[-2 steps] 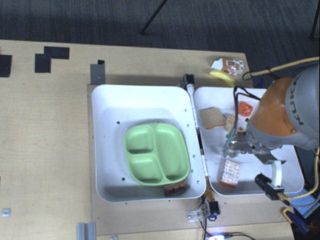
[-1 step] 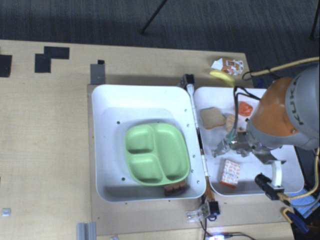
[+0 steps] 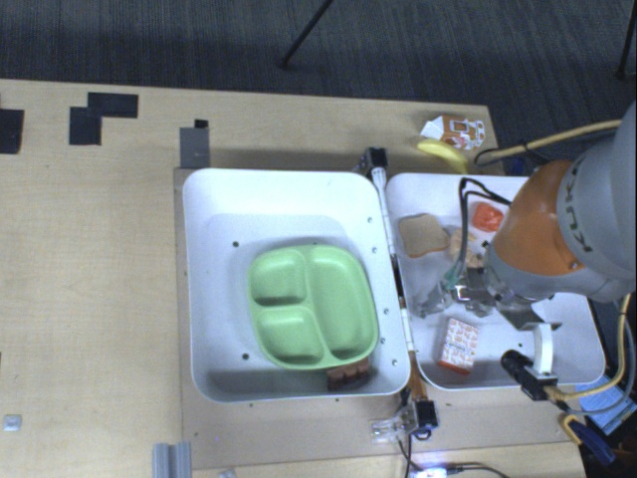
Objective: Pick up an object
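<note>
Closest to the lens, the grey arm [image 3: 587,227] with its orange band swung in over the right bin [image 3: 587,361], hiding much of that bin's floor. Its gripper [image 3: 460,289] sat low inside the right bin, though whether it was released or clenched could not be told. Just below the gripper, toward the bin's near wall, lay a small patterned box [image 3: 459,345], apart from the gripper. Above the gripper, nearer the bin's far wall, rested a tan piece [image 3: 422,234], and an orange-red object [image 3: 488,216] showed beside the arm. Left of the right bin, the left bin [image 3: 214,267] held a green divided plate [image 3: 313,305], with a small brown object [image 3: 347,374] at the plate's near edge.
</note>
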